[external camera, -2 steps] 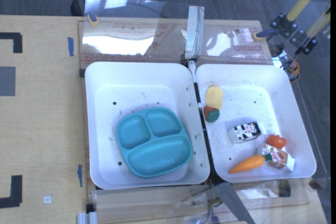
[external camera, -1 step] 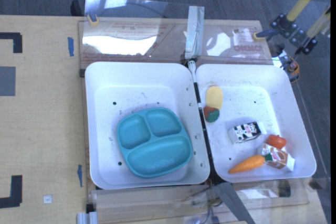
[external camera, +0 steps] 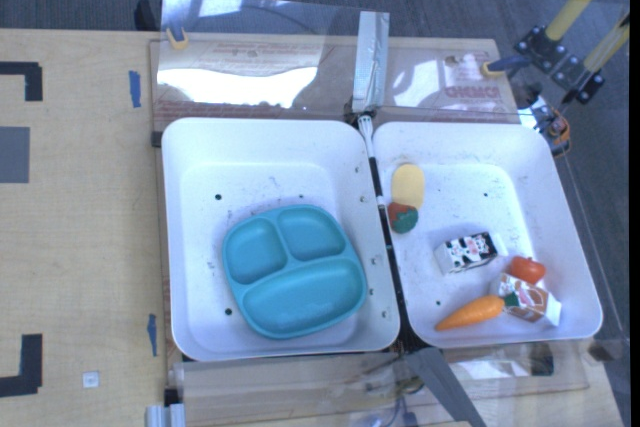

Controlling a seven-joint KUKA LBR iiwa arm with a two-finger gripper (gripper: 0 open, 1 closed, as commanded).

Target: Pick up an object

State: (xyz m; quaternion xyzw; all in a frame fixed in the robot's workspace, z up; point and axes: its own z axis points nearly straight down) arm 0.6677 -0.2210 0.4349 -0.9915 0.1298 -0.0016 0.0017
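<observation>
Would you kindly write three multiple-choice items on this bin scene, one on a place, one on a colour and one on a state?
1. Where does the divided plate lie?
A. In the left bin
B. In the right bin
C. On the wooden bench outside the bins

2. What colour is the divided plate?
A. Red
B. Blue
C. Yellow

3. How does the toy carrot lie?
A. Standing upright on its tip
B. Flat on the bin floor
C. On top of the cow-patterned carton

Answers:
1 A, as the plate sits inside the left bin's walls.
2 B, as its whole surface is light blue.
3 B, as the carrot lies lengthwise on the right bin's floor, apart from the carton.
</observation>
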